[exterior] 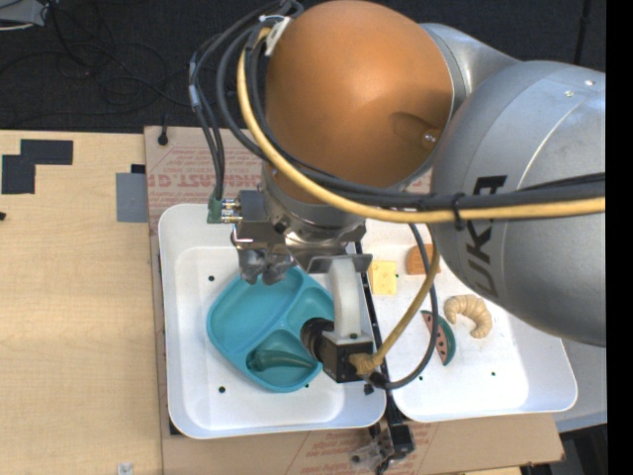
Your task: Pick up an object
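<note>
A teal divided plate [259, 327] lies in the left white bin [188, 364], tilted a little toward the bin's middle. My gripper [264, 264] hangs low over the plate's upper rim, right at its edge, under the big orange band of the arm. The arm's body hides the plate's right side and the spot where the gripper meets the rim. I cannot see anything held.
The right bin [514, 389] holds a yellow cheese wedge [384, 277], an orange piece [420, 258] half hidden by the arm, a toy croissant [470, 315] and a watermelon slice [441, 337]. Cables [401, 339] loop down over the seam between the bins.
</note>
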